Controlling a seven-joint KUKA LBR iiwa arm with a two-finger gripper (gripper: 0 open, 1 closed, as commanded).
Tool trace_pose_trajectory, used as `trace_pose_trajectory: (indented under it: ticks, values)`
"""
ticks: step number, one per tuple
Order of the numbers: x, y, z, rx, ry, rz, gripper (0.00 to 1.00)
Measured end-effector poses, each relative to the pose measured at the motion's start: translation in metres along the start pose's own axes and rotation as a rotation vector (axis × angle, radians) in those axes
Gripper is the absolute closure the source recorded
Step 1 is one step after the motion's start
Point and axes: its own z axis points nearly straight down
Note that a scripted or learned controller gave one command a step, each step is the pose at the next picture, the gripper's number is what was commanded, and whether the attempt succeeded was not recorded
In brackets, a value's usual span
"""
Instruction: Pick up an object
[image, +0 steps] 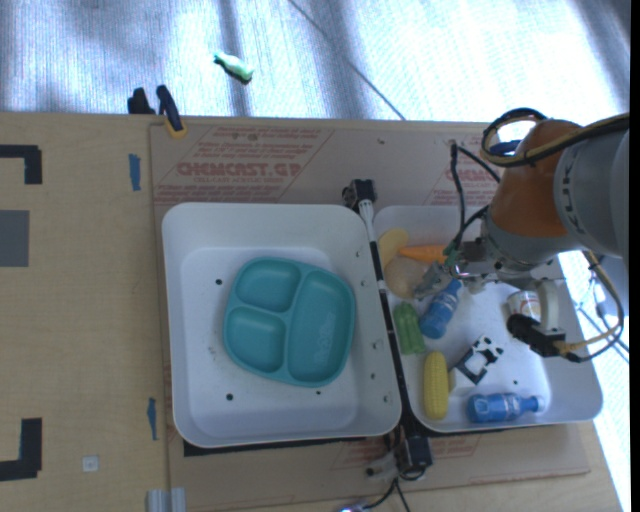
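We see the gripper (452, 272) low in the right bin (575, 400), its fingertips hidden among clutter, so we cannot tell its state. A blue bottle (440, 310) lies tilted just below it, touching or nearly so, with a green item (407, 328) and corn cob (435, 384) beside. Bare floor lies nearer the right wall; the left bin (190, 300) holds a teal divided plate (290, 320).

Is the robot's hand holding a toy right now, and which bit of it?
It cannot be told: the gripper is low over the blue bottle and carrot.
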Motion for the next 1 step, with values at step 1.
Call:
trace_pose_trajectory:
  ticks: [1]
  values:
    - [0.0008, -0.0001, -0.0088, 0.000, 0.001, 0.001, 1.00]
